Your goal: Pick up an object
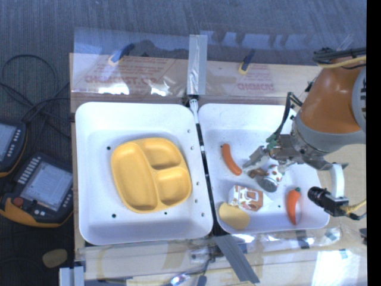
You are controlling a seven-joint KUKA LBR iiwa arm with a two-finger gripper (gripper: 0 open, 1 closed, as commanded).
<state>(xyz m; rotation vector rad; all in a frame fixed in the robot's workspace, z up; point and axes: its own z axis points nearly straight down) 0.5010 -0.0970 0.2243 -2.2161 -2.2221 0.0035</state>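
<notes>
My gripper (266, 167) is low in the right bin (256, 124), reaching in from the right. Directly at its tip lies a small brown, white and grey object (269, 176); whether it is gripped I cannot make out. An orange sausage-shaped piece (231, 159) lies just left of the gripper. Nearer the front are a white and orange packet (247, 198), a yellow rounded piece (234, 217) and an orange carrot (292, 205).
The left bin (95, 130) holds a yellow divided plate (151, 173). A ridge (202, 159) separates the two bins. A black fitting with a cable (326, 200) hangs off the arm over the right bin's front right corner.
</notes>
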